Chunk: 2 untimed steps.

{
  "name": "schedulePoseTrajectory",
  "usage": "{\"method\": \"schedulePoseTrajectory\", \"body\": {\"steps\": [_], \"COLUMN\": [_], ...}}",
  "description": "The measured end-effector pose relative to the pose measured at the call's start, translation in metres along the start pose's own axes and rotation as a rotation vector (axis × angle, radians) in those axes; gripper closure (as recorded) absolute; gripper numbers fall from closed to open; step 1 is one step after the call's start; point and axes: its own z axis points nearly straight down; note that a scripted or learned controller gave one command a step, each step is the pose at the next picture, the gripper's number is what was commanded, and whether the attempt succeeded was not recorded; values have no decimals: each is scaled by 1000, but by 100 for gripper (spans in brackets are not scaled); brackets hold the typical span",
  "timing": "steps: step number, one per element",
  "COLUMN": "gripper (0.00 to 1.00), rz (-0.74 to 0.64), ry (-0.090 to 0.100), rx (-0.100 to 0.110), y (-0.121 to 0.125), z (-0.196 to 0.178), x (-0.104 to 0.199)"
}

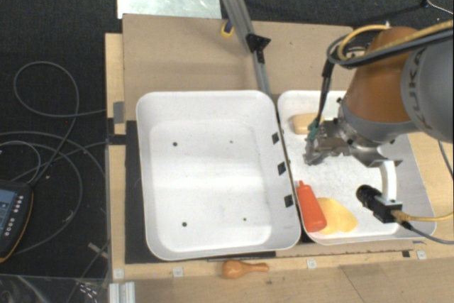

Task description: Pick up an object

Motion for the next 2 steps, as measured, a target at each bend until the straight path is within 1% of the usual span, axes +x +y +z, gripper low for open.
{"method": "schedulePoseTrajectory", "body": {"steps": [1, 2], "gripper": [100, 100], "rz": [1, 0], "ry": [-1, 0], "rx": [0, 3], "y": [-2, -15], "z": [-9, -6], "x": [45, 104]}}
